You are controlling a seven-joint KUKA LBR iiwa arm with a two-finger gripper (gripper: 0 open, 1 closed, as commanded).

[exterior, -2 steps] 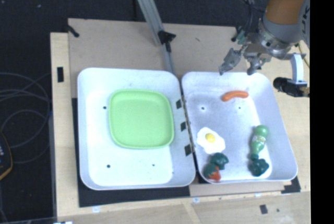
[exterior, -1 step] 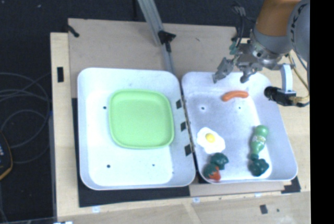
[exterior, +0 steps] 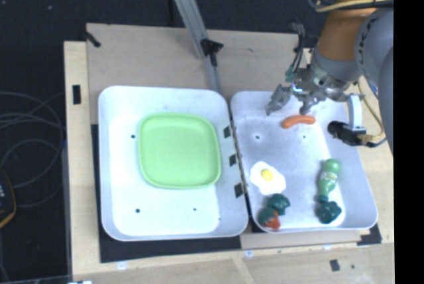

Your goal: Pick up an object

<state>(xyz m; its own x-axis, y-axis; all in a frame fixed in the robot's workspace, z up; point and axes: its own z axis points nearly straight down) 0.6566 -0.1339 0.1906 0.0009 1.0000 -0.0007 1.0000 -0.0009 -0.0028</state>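
Five toys (sausage [exterior: 299, 121] under open gripper [exterior: 292, 102]).

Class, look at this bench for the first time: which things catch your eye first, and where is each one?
The light green plate stands out, lying in the middle of the left bin. In the right bin, the fried egg toy sits near the left wall, and the gripper hangs over the far end just above an orange sausage.

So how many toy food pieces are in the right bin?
4: an orange sausage at the far end by the pincer, a fried egg near the divider, a red-and-green piece at the near edge, a green piece near right.
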